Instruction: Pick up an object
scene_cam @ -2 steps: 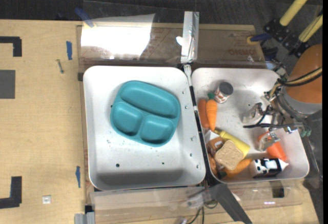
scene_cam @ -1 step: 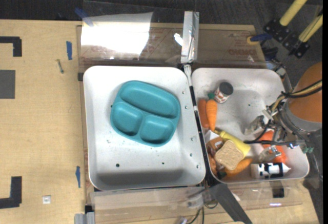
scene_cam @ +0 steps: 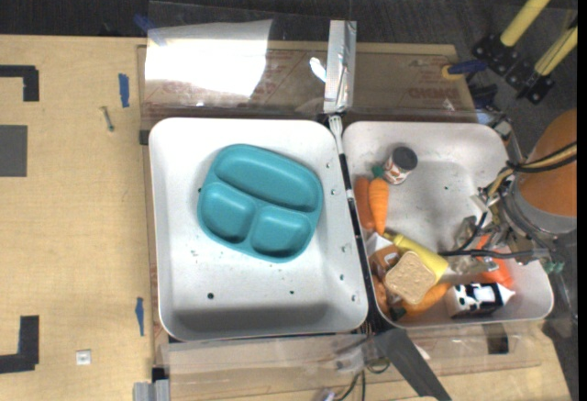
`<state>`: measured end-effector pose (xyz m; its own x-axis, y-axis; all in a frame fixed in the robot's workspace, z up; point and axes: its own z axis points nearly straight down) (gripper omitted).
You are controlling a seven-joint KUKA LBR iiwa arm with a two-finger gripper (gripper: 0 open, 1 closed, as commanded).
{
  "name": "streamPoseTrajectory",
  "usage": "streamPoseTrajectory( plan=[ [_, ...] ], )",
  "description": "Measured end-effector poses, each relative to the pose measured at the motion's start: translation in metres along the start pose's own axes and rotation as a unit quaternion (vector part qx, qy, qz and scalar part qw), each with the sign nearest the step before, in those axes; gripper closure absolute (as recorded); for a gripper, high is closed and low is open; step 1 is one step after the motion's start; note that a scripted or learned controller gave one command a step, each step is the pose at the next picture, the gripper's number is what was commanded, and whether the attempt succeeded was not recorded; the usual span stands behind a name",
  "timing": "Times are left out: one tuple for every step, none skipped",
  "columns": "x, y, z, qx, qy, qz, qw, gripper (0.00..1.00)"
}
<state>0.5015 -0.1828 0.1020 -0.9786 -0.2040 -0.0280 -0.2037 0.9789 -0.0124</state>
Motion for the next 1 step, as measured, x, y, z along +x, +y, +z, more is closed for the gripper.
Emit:
streamPoseTrajectory(
  plan=[
    [-0.044, 0.019, -0.1391, -0.003, 0.007, 0.049, 0.9988, 1.0]
  ],
)
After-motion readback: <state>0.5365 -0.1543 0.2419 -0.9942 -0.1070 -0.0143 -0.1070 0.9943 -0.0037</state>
